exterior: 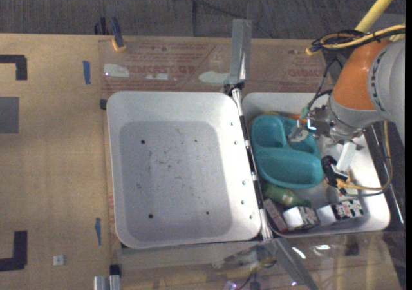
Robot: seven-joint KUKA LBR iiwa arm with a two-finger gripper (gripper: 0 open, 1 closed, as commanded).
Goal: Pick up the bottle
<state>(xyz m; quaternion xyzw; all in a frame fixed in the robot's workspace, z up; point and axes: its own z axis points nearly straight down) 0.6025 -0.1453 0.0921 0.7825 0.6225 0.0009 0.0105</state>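
Note:
A green bottle (281, 194) lies on its side in the right bin (380, 211), just in front of a teal two-part tray (283, 156). My gripper (302, 130) hangs over the tray's back right corner, well behind the bottle and apart from it. The grey wrist with its orange band (357, 86) reaches in from the right.
Near the right bin's front wall, small items crowd beside the bottle: a white cylinder (294, 216), a flat reddish box (273, 211) and a patterned box (348, 208). The left bin (122, 121) stands alongside, a thin divider wall (248, 153) between the two.

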